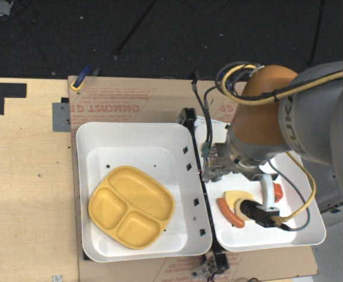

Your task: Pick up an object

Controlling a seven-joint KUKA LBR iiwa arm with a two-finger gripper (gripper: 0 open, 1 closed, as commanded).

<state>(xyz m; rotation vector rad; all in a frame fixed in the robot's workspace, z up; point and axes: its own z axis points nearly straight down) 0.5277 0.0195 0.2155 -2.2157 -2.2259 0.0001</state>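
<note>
1. Pale wooden counter (24, 175), laid with a cardboard sheet (130, 101), carries two white bins side by side. The grey-and-orange arm (265, 116) hangs over the right bin (312, 231), with its end effector (217, 164) low beside that bin's left wall.
2. The wrist covers the end effector from above, so I cannot tell whether it is open or closed. Nothing can be seen in its hold.
3. The likely targets lie in the right bin, near the end effector on its camera side. An orange sausage (231, 212) touches a pale yellow wedge (237, 197), and a red piece (278, 191) sits farther off, half hidden.
4. Risk: the end effector appears to sit hard by the wall and short of the items, so closing here could catch air or scrape the bin. The sausage looks smooth and round and could roll or slip out. The wedge touching it could be dragged along.
5. Count: two bins. One yellow divided plate (130, 204) with three compartments lies in the left bin (101, 137), well apart from the end effector. There is one sausage, one wedge and one red piece.
</note>
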